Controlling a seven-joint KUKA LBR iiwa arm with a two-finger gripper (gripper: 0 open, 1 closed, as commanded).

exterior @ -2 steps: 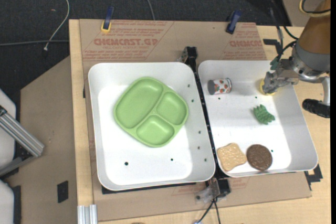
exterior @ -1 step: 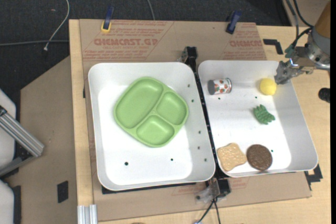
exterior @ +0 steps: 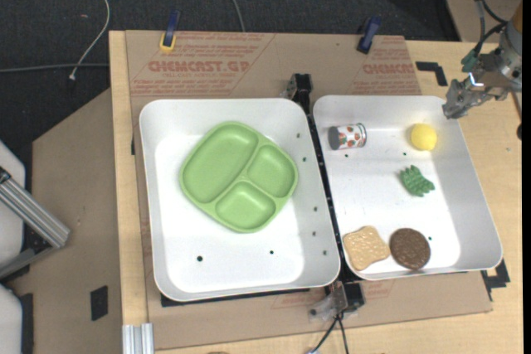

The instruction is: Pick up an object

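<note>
Gripper [exterior: 459, 105]: finger state cannot be told; hangs at two o'clock over the right bin [exterior: 473, 203] rim. Risk: descending onto the rim, missing the lemon [exterior: 424, 137].

My grey arm is cut off by the right edge, and my pincer [exterior: 459, 102] is too small to read. The label on the small lying can [exterior: 348, 137] is blurred.

Pincer [exterior: 459, 101] above right bin's [exterior: 477, 203] far corner; inside lie can [exterior: 347, 136], lemon [exterior: 424, 137], green leaf [exterior: 416, 180], cracker [exterior: 365, 247], brown cookie [exterior: 410, 248].
</note>
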